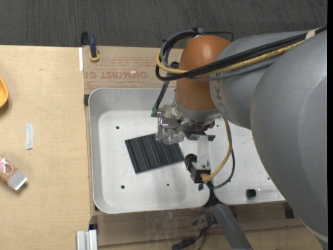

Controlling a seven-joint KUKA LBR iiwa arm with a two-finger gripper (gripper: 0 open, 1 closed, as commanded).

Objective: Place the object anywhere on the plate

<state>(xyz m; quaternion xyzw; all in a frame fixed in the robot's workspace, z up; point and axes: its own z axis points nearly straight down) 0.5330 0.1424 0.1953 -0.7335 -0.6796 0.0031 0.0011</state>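
Camera view: white bin [104, 191] on wooden bench [41, 87], grey carpet [78, 9] beyond.

a small black block [251, 194] lies in the right white bin [270, 194]; an orange thing [2, 92] sits at the left edge; a blue clamp [91, 47] grips the bench's [41, 113] far edge; a red-and-white packet [10, 174] lies near left

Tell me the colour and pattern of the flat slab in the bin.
Dark grey to black slab, with parallel ridges; camera view.
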